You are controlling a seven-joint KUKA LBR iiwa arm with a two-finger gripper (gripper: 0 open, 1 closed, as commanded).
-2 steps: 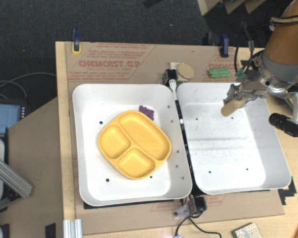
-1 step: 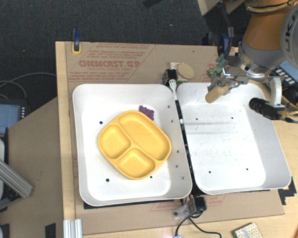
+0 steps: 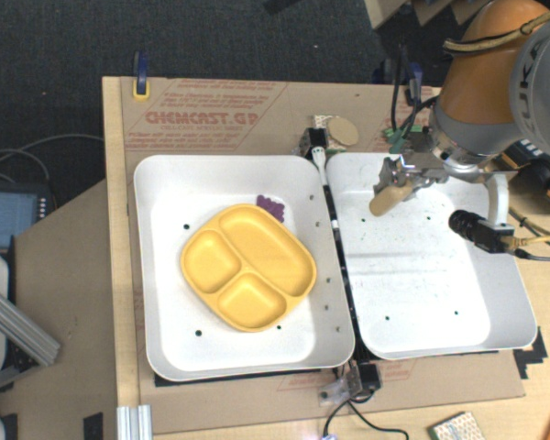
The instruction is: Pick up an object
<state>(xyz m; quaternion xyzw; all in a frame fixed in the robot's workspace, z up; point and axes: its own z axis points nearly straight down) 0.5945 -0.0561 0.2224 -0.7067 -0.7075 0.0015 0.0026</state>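
Two bins face you: the yellow tray (image 3: 248, 266) lies in the left bin (image 3: 156, 246), well apart at eight o'clock from the claw (image 3: 386, 196) over the right bin (image 3: 440, 282); its grip you cannot tell.

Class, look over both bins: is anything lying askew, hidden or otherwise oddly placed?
The yellow divided plate in the left bin lies turned at a slant to the bin's walls, not squared up. A small purple object peeks out from behind its far edge, partly covered. Nothing looks spilled or broken.
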